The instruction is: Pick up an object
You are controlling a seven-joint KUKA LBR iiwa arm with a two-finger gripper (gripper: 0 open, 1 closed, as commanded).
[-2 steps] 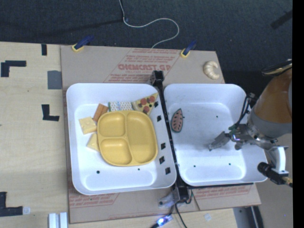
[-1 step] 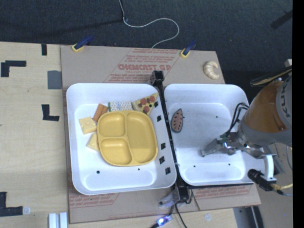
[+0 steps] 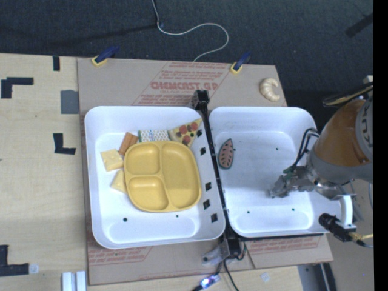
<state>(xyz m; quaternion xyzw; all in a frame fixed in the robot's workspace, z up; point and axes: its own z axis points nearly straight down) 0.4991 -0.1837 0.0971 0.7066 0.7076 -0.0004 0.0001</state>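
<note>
1. A smooth yellow plastic plate (image 3: 162, 176) with three compartments is seen in the left bin (image 3: 97, 162), overlapping flat food pieces at its 10 o'clock.
2. A small oval slice (image 3: 226, 153) lies at the right bin's (image 3: 267, 223) 9 o'clock.
3. The gripper (image 3: 277, 190) is blurred at 3 o'clock; its opening cannot be told.
4. Red cardboard lettering is unreadable.

Two white bins sit side by side on a cardboard sheet (image 3: 182, 83) over the counter (image 3: 36, 162). The left bin (image 3: 97, 217) holds a yellow divided plate (image 3: 162, 176) with flat food-shaped pieces (image 3: 112, 159) tucked around its upper and left edges. The right bin (image 3: 260, 223) holds a watermelon-slice piece (image 3: 226, 153) near its left wall. The pincer (image 3: 280, 188) is low in the right bin's right half, well apart from the slice.
</note>
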